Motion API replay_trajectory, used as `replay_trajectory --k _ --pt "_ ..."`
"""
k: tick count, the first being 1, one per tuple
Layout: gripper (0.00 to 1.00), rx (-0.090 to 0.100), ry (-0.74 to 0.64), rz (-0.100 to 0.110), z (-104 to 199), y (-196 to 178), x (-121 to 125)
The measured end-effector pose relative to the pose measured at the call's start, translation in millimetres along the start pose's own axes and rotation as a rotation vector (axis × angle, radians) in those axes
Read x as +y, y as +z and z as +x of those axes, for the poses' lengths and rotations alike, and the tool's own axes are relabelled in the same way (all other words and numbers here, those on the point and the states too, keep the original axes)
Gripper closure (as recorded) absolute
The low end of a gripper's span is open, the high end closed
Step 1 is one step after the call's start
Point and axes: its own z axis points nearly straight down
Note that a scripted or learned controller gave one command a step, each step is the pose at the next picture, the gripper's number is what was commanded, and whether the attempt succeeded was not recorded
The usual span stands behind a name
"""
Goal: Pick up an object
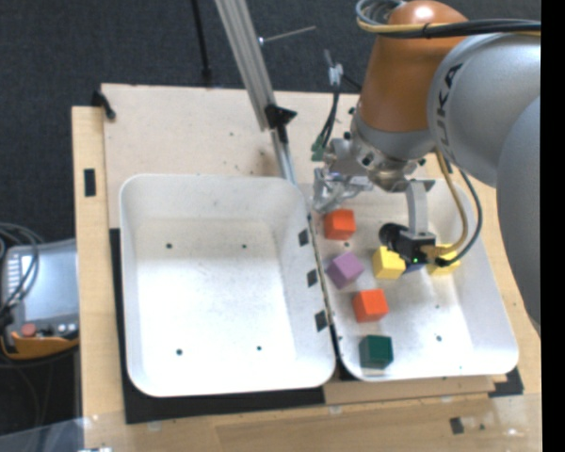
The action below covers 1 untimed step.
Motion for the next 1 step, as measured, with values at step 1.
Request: replay_trajectory --k 1 --pt "1.0 0.001 -0.001 0.002 54.9 -2.0 -13.6"
